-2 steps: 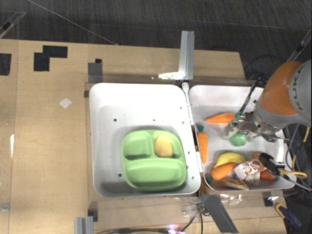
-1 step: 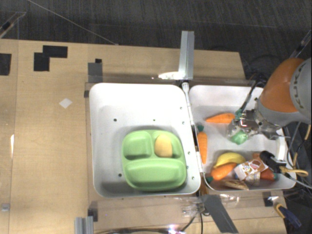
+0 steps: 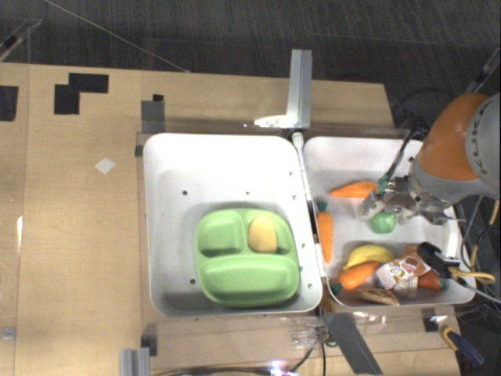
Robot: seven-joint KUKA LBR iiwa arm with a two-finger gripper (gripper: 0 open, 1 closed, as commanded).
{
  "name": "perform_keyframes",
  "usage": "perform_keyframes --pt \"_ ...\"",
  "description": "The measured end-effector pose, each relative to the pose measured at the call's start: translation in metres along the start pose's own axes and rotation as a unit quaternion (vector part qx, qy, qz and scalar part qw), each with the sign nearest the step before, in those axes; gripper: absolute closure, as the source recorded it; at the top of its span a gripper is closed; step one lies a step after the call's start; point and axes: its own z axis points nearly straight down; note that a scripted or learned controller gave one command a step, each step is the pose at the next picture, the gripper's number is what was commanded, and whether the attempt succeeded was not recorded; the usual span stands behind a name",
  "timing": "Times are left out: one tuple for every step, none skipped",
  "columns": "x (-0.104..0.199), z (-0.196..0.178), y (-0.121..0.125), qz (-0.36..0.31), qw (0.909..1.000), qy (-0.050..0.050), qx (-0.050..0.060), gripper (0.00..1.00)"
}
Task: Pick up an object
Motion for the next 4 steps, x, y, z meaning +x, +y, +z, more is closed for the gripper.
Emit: perform_keyframes --pt "0.001 0.011 0.007 -0.004 1.0000 -0.001 -0.005 0.00" --pt "-0.024 -0.035 0.045 0.028 0.9996 -0.001 0.000 0.00" --pt "-0.023 -0.044 0.048 0.023 0.9997 -0.002 0.000 1.00" --pt "-0.022 -0.044 0.048 0.023 0.9997 -0.002 0.000 0.00"
